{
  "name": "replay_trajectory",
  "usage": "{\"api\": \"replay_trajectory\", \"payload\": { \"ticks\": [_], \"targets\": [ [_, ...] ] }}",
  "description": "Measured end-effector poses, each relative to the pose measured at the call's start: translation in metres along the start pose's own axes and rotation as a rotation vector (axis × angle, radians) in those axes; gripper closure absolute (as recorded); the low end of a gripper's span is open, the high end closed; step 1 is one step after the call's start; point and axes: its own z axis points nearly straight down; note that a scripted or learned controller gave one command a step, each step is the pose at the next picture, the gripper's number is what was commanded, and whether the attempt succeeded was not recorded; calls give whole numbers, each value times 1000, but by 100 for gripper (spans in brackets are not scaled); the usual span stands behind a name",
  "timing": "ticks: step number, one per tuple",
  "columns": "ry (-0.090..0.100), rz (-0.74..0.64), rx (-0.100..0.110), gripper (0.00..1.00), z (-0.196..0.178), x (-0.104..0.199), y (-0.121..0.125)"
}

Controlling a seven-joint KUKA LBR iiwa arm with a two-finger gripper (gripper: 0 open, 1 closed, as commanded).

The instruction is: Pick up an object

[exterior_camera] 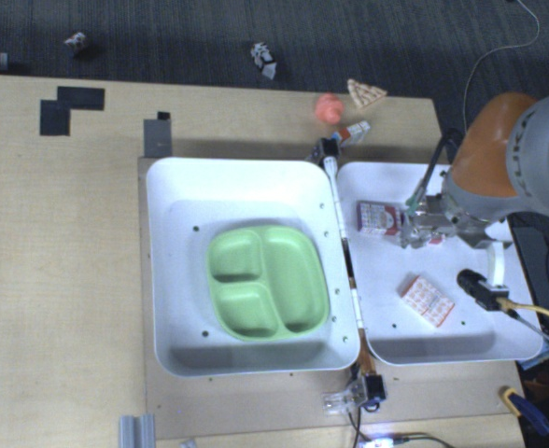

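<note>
a bulky grey arm with a rounded orange band, thin black cable and a small metallic tool.

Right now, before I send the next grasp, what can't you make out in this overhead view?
- Tool: open or shut, and any contact with the small red-and-white packet, is hidden by the grey arm's wrist, camera view.
- Printing on the flat red-checked packet: too small.
- Right white bin: far-right rim is covered by the arm and cables.
- Small items on the dark floor: too blurred to identify.

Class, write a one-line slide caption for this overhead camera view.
KUKA arm's gripper lowered in the right bin beside a red-and-white packet; green divided tray in the left bin.
</note>
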Motion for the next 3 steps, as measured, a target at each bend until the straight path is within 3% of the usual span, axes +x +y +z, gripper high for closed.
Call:
{"api": "replay_trajectory", "payload": {
  "ticks": [1,2,3],
  "targets": [
    [-1,-2,4,100,-89,-36,79],
    [0,-2,7,0,-87,-35,78],
    [-1,1,0,0,2,8,73]
  ]
}}
